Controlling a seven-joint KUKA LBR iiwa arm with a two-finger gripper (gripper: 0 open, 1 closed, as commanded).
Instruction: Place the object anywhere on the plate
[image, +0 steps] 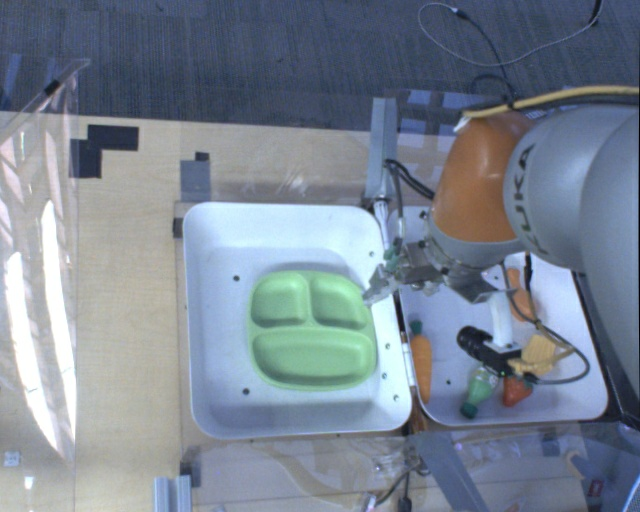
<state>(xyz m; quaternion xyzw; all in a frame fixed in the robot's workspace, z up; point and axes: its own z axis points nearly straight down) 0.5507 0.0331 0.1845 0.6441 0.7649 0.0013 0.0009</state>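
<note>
Plate (310, 330) in the left bin (215, 300); gripper (382, 283) at its upper right corner, by the wall between the bins.
I cannot tell whether the gripper is open or closed on anything; a release here would likely land on the raised rim and slide off the glossy green plastic; going lower could nudge the plate; three shallow, rounded compartments; a tapered carrot (421, 365) lies in the right bin (565, 398).

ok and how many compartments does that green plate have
3. The green plate has a small left compartment and a small right compartment on its far side, and a wide compartment along its near side. None looks hidden.
</note>
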